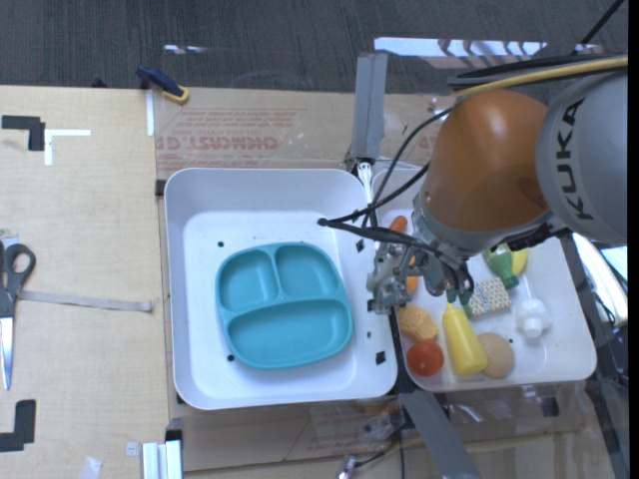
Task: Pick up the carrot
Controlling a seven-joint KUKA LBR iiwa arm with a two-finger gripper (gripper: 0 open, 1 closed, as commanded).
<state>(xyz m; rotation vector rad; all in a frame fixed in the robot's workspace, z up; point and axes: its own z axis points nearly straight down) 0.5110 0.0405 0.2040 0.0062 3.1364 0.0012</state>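
Observation:
The carrot [399, 225] lies in the right bin [559, 367] near its left wall; just an orange tip shows at the top, and another orange bit shows lower beside the gripper. The gripper [387, 285] hangs over the divide between the two bins, right on top of the carrot and covering most of it. The arm's large orange band [489, 163] blocks the view of the bin's upper part.
A teal divided plate [285, 302] lies in the left bin [190, 267]. The right bin also holds a yellow-orange piece [417, 321], a red tomato [424, 358], a yellow bottle [462, 339], a beige round item [495, 355], a speckled block [489, 295] and a white item [531, 315].

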